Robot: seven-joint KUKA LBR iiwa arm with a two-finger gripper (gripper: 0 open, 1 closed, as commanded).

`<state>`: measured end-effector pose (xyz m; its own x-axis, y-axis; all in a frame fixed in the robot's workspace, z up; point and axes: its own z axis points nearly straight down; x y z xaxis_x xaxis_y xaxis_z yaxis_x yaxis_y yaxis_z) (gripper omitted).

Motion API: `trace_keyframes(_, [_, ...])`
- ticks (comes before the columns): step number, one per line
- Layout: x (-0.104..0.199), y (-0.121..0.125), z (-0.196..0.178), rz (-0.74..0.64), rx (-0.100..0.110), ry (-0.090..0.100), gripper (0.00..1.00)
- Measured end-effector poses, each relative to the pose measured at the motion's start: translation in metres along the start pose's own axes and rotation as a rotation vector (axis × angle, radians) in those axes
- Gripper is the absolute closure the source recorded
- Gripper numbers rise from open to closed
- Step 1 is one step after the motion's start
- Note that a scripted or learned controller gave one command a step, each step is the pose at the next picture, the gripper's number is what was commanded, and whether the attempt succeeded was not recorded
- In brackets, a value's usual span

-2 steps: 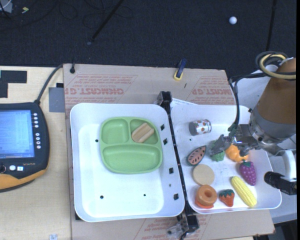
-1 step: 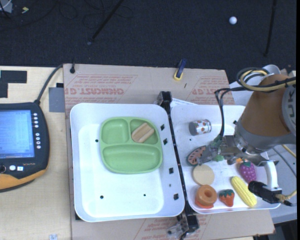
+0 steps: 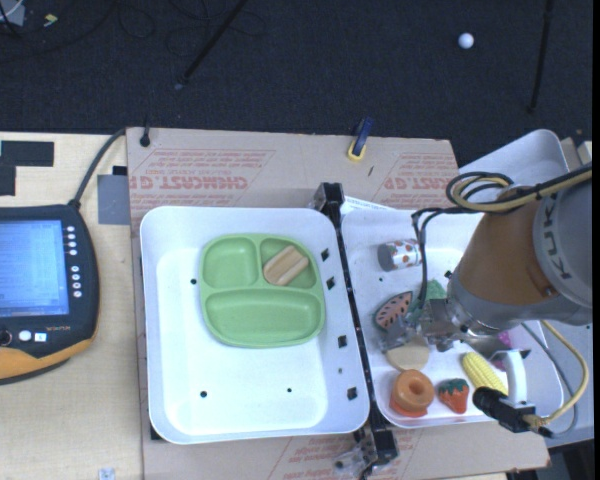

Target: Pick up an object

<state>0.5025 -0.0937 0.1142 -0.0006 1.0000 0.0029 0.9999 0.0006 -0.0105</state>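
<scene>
Over the right bin (image 3: 370, 238), the grey arm (image 3: 570, 258) reaches in from the right, its orange band (image 3: 505, 258) above the wrist. The tool (image 3: 432, 320) sits low among the toys near the middle of that bin. Its tip is dark and partly hidden under the wrist, so I cannot tell whether it is apart or together, and nothing can be seen clamped in it.

Nothing has been lifted, and every toy lies on the bin floor. A watermelon slice (image 3: 392, 310) lies just left of the tool, and a pale beige piece (image 3: 408, 356) lies just below it. Both are very close to the tool, but contact cannot be made out. A small green thing (image 3: 435, 291) shows just above the tool, against the wrist. Farther up, a small grey can (image 3: 400, 255) lies on its side, apart from the rest. Along the near edge lie an orange round toy (image 3: 413, 390), a red strawberry (image 3: 454, 395) beside it, and a yellow corn cob (image 3: 483, 371) to their right, under the arm.

The left bin (image 3: 240, 388) holds a green divided plate (image 3: 260, 318), with a tan block (image 3: 286, 264) in its upper right compartment. Both bins rest on a cardboard sheet (image 3: 240, 173) on the bench (image 3: 60, 418). A control pendant (image 3: 30, 288) with a lit screen lies at the far left.
</scene>
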Motion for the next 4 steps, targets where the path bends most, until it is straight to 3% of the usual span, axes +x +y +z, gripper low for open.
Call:
trace_keyframes(1, [0.002,0.0,0.028,0.0,-0.005,-0.001,0.0])
trace_keyframes(2, [0.0,-0.001,0.017,0.009,-0.004,-0.001,1.0])
trace_keyframes(4, [-0.003,0.0,-0.067,0.001,-0.011,-0.003,1.0])
